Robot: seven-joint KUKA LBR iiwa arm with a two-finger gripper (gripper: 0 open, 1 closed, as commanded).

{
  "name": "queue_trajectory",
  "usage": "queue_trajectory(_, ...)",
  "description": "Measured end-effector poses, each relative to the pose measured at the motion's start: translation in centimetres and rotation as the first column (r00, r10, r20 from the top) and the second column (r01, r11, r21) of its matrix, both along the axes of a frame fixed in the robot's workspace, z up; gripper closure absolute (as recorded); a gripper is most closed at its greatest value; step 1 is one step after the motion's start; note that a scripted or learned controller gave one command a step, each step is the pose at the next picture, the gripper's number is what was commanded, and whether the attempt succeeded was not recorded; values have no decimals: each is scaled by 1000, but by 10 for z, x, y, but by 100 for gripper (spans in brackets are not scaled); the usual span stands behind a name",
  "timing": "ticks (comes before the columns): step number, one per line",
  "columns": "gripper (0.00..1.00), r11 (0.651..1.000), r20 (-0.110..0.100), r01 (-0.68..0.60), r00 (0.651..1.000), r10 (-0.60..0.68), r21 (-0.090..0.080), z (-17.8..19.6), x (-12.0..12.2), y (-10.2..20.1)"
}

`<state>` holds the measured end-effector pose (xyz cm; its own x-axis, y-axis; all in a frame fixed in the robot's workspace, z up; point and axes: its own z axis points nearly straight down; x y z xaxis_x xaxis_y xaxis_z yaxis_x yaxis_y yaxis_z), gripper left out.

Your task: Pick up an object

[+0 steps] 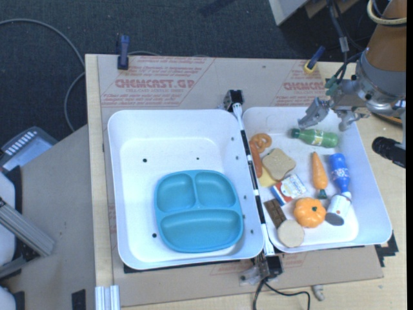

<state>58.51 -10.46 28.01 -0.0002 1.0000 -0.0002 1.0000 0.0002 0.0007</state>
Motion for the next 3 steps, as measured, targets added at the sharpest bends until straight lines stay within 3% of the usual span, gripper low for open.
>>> queue_trajectory(1, 0, 1000, -3, 1, 1000, -1, 0, -162, -13, -36)
queue_trajectory(2, 0, 1000, -14, 3, 1000, -3, 1, -198, 69, -50)
queue_trajectory(3, 0, 1000, -1, 0, 1000, 0, 0, -196, 12, -39)
